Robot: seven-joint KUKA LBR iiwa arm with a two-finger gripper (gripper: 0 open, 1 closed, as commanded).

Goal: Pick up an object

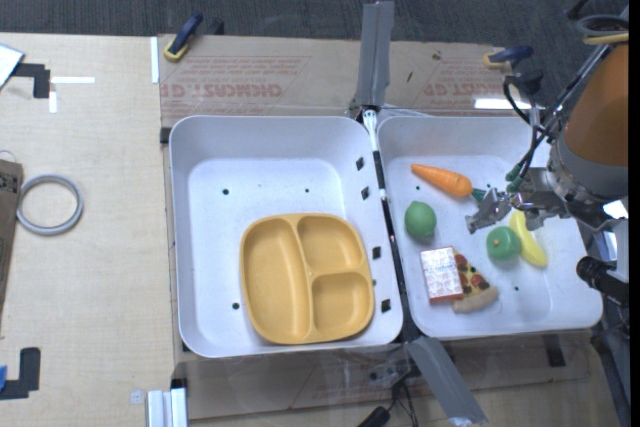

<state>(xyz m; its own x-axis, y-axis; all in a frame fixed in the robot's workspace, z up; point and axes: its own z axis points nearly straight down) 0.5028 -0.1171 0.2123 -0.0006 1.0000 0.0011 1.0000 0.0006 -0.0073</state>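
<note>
The right bin [560, 315] holds several toy foods. An orange carrot [442, 179] lies at its back. A green ball-like fruit [421, 218] sits near the left wall. A small green fruit [502, 244] rests beside a yellow banana [531, 246]. A pizza slice [474, 287] and a small printed box [440, 274] lie near the front. My gripper [492, 209] hangs over the bin's middle, just above and left of the small green fruit and right of the carrot's tip. Nothing is visibly held.
The left bin [200, 215] holds a yellow divided plate [306, 277]. A metal divider [376, 55] stands between the bins at the back. A tape roll [46, 204] lies on the bench at far left. Cables hang by the arm [600, 125] at right.
</note>
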